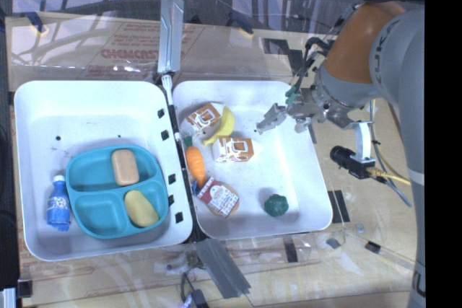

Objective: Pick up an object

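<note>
One fixed camera looks down at a slant on both bins (101, 94), fairly near.

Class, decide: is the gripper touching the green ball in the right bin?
Apart. The camera view shows the gripper near the right bin's upper part, with bare white floor between it and the green ball.

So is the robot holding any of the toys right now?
No, nothing is held. The gripper hangs over the right bin, beside the little carton, with no toy between its fingers.
</note>
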